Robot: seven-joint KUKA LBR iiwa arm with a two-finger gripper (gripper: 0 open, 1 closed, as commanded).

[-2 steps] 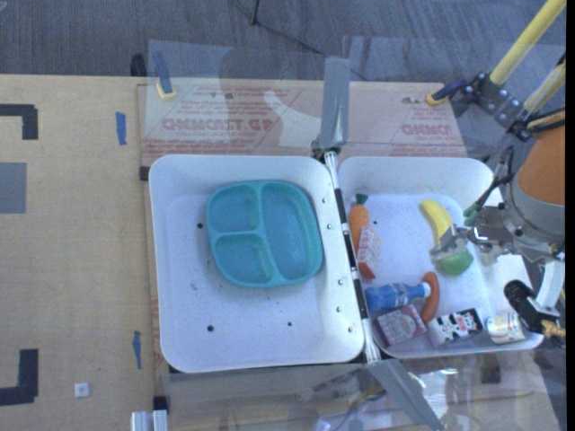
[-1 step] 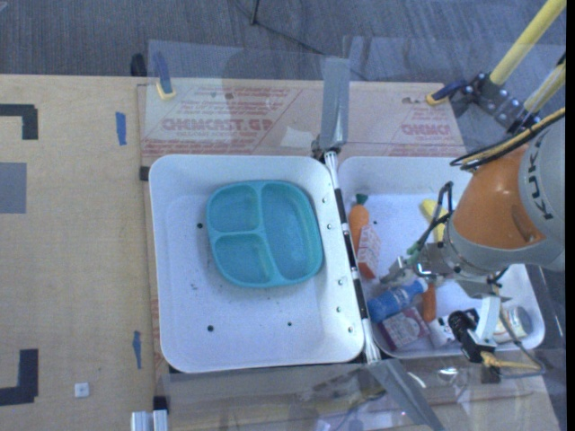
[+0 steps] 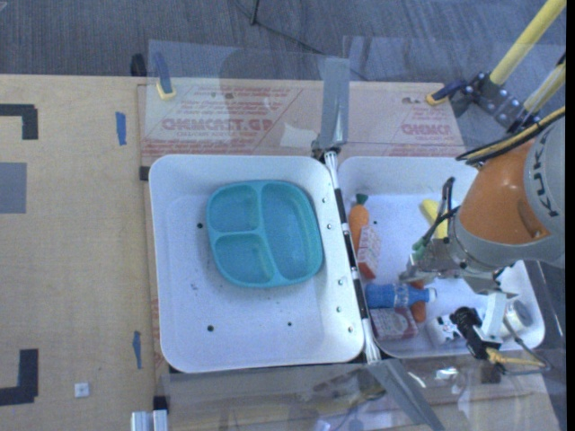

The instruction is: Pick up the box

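While wrist hides it, end effector (image 3: 429,272) grip: cannot tell | box (image 3: 367,250) half-hidden, right bin (image 3: 393,206)

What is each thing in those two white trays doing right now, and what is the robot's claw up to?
Blue divided plate: flat in the left bin, nothing in its sections.
Toy carrot: lying in the right bin, by the divider.
Box: lying beside the carrot, untouched.
Blue bottle: on its side.
Gripper: low over the right bin, holding nothing visible.

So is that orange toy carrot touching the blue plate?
Apart. In the camera view the carrot lies in the right bin, while the blue divided plate sits in the left bin, with both bins' rims between them.
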